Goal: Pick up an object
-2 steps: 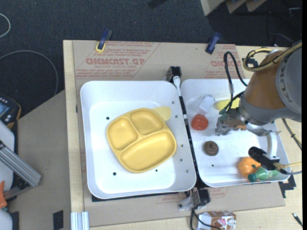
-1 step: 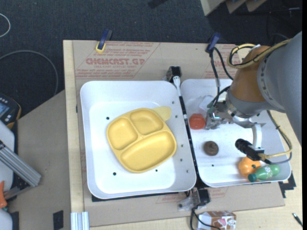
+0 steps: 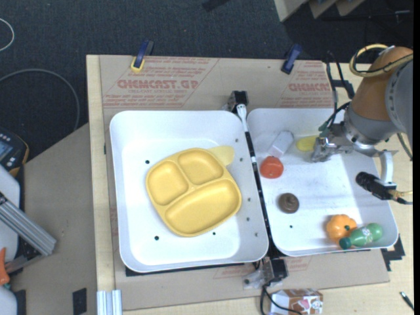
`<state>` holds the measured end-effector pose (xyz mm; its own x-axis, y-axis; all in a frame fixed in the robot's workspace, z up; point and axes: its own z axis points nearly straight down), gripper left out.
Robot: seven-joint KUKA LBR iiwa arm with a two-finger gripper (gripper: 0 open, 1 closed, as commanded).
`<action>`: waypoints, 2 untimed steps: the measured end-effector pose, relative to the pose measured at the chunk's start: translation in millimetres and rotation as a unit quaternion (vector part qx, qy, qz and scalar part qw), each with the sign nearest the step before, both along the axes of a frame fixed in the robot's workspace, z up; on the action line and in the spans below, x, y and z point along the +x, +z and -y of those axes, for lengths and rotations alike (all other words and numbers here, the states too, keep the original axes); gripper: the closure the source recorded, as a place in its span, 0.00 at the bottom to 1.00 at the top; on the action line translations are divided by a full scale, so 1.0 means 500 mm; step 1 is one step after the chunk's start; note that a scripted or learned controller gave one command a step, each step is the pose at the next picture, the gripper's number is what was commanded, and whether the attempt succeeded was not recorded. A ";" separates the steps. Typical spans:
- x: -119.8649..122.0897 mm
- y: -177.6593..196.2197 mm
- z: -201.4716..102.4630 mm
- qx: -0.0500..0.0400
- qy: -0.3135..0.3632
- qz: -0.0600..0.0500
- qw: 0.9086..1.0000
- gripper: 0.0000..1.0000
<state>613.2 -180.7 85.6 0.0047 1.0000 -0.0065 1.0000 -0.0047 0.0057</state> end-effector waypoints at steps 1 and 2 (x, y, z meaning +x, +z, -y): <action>0.000 0.021 -0.012 0.001 0.003 0.000 1.000 1.00; -0.218 -0.004 -0.113 0.006 0.002 -0.008 1.000 1.00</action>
